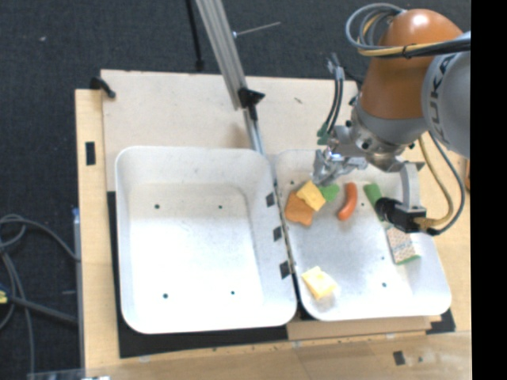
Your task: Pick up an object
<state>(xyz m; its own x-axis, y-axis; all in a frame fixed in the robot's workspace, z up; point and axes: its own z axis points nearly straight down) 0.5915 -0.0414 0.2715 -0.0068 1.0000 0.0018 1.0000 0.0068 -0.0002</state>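
1. tool (329, 167) sits low over the far end of the right bin (428, 291), just above a cluster of small objects; whether it is spread or closed i cannot tell, and nothing can be seen caught in it.
2. yellow wedge (311, 195) lies just below and slightly left of the tool, resting against an orange piece (298, 210); the two touch, with the yellow one on top at the upper right.
3. the wedge's long axis runs on a slant from upper left to lower right, so in my judgement a grasp across its short side is the likeliest fit.
4. green piece (331, 191) lies directly under the tool, partly hidden by it.
5. red-orange sausage shape (347, 201) lies to the right of the tool tip, its long axis near upright in the view, a little tilted.
6. count in the right bin: one yellow wedge, one orange piece, one red-orange sausage, two green bits (the second, green bit (371, 191), further right), one pale yellow block (319, 283) at the near edge, one speckled box (403, 246) at the right.
7. left bin (127, 212) stands beside it on the table (174, 109).
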